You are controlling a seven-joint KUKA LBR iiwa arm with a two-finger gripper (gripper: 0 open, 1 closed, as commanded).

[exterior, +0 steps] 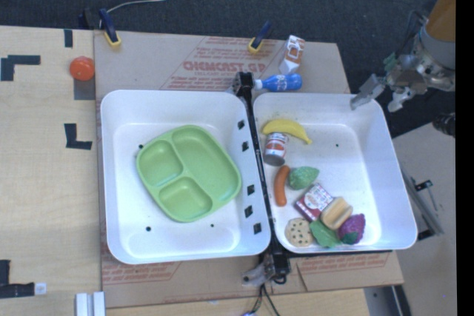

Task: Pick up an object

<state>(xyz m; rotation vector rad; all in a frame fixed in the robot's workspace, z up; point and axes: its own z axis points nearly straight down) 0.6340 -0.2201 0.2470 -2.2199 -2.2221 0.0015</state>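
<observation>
The right bin (370, 159) holds several toy foods: a yellow banana (286, 129), a small can (275, 148), an orange sausage (281, 185), a green leafy piece (303, 177), a red box (315, 201), a bun (335, 212), purple grapes (352, 228) and a cookie (298, 232). My gripper (380, 96) hangs over the bin's far right corner, well away from these items. Its two grey fingers (364, 95) are spread open with nothing between them.
A green divided plate (189, 172) lies in the left bin (118, 181). Behind the bins on the cardboard sit a blue bottle (281, 83), a small carton (294, 50) and two clamps. An orange ball (82, 69) rests at the far left.
</observation>
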